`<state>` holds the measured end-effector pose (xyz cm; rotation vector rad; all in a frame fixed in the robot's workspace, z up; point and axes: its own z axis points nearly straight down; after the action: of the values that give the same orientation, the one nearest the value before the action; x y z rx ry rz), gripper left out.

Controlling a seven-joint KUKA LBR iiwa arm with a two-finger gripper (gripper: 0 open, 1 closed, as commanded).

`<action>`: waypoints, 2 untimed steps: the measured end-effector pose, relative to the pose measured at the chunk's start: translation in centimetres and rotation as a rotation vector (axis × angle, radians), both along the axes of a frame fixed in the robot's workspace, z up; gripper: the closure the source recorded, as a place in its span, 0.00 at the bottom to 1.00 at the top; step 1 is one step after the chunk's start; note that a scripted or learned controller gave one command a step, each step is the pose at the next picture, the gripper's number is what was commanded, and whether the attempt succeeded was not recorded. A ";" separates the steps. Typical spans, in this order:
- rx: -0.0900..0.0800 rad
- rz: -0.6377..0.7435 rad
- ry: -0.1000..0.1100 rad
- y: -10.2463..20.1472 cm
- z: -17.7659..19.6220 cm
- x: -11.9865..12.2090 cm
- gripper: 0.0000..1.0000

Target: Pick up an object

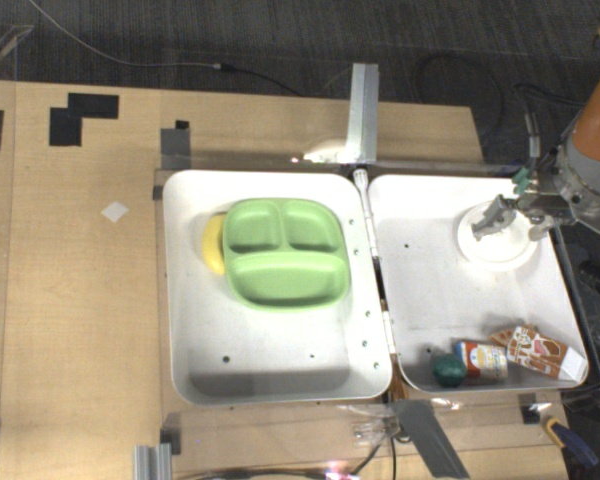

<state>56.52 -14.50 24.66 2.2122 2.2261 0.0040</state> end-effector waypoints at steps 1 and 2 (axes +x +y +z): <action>-0.001 0.149 0.001 1.1 -7.2 -2.6 0.00; 0.000 -0.071 -0.001 -2.6 -8.1 -3.3 0.00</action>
<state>53.22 -17.05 16.54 2.2896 2.1457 0.0049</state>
